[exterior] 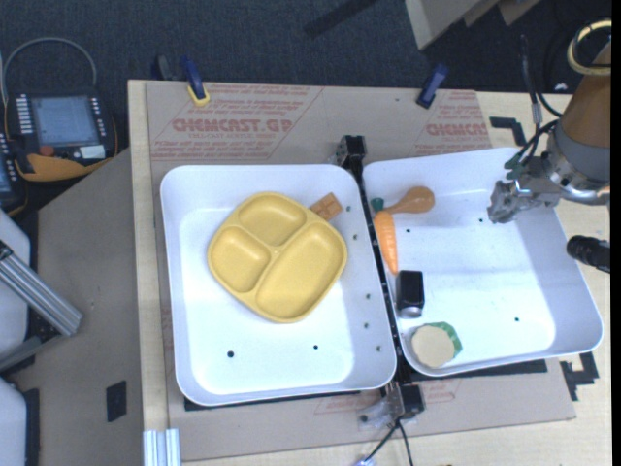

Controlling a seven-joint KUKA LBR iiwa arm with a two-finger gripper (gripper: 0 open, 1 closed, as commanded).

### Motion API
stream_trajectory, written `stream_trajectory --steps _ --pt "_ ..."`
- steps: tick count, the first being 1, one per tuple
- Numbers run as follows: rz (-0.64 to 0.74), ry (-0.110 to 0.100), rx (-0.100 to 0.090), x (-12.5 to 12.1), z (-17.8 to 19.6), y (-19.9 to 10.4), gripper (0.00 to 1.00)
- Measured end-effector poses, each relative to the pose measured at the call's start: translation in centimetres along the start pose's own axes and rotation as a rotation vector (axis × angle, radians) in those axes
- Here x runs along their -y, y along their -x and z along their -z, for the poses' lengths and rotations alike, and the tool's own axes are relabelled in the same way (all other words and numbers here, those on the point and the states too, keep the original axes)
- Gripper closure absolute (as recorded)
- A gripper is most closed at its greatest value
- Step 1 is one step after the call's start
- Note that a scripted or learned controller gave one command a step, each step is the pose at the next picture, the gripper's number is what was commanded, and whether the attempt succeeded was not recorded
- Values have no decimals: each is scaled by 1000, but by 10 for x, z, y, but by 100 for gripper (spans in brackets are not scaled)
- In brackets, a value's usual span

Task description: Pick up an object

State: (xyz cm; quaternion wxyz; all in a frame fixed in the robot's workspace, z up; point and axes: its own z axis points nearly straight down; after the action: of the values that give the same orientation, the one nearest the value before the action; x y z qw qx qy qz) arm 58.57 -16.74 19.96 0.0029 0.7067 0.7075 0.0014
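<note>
A glossy yellow three-compartment plate (277, 254) fills the left bin (194, 338). Along the right bin's (543, 309) left wall lie a wooden spoon (406, 201), smooth orange carrot (387, 241), black block (410, 290) and round green-rimmed disc (434, 345). The metal gripper (506, 202) hovers far right, holding nothing.

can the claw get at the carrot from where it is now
Probably yes. The claw hangs over the right bin's far right side, with bare white floor between it and the carrot, though the carrot lies close against the bin's left wall.
</note>
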Motion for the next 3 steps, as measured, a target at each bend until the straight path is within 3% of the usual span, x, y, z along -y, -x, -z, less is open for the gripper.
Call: stream_trajectory --steps 1,3 --pt "0 -1 0 -1 20 0 100" --pt "5 -8 -5 -5 5 -112 100"
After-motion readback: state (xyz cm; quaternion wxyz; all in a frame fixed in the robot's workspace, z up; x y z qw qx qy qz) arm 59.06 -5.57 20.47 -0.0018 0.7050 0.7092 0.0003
